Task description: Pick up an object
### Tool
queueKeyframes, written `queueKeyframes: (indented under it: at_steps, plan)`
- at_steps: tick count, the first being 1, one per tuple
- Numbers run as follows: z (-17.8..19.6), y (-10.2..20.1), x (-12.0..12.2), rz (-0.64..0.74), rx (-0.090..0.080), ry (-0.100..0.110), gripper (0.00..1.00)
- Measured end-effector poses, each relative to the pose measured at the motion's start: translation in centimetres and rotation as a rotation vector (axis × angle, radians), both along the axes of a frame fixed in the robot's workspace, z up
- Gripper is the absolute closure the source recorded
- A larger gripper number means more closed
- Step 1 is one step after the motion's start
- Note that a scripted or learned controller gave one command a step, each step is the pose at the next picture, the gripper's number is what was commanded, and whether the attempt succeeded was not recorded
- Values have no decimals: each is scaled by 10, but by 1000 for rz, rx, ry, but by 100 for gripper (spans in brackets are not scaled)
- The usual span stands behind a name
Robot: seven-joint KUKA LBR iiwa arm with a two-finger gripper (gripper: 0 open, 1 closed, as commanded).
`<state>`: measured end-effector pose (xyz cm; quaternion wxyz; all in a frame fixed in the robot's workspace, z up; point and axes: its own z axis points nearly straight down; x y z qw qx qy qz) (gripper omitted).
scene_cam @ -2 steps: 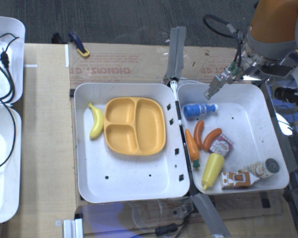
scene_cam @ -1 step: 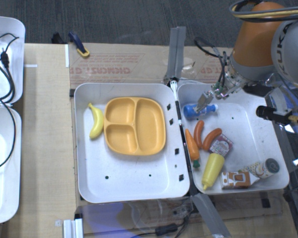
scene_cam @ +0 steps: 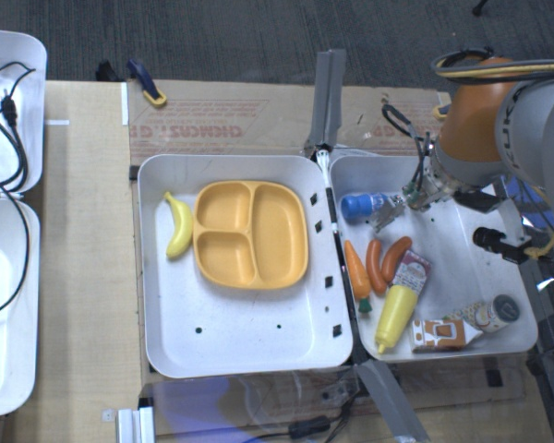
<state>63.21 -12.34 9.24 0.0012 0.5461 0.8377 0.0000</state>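
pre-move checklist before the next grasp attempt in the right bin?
1. Gripper over the right bin: ok.
2. Object between its fingers: cannot tell.
3. Nearest target: blue bottle lies beside the gripper: ok.
4. Clutter: carrot, two sausages and yellow squeeze bottle lie packed together below: not ok for a clean single pick.
5. Left bin holds the yellow plate and banana, apart from the arm: ok.

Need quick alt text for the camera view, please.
The tool sits low in the right bin beside a blue bottle. The left bin holds a yellow divided plate and a banana.
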Motion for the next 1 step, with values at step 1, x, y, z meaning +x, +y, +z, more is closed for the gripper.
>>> queueKeyframes:
  at_steps: [1]
  plan:
    - [10,-1,0,-2,-1,-2,100]
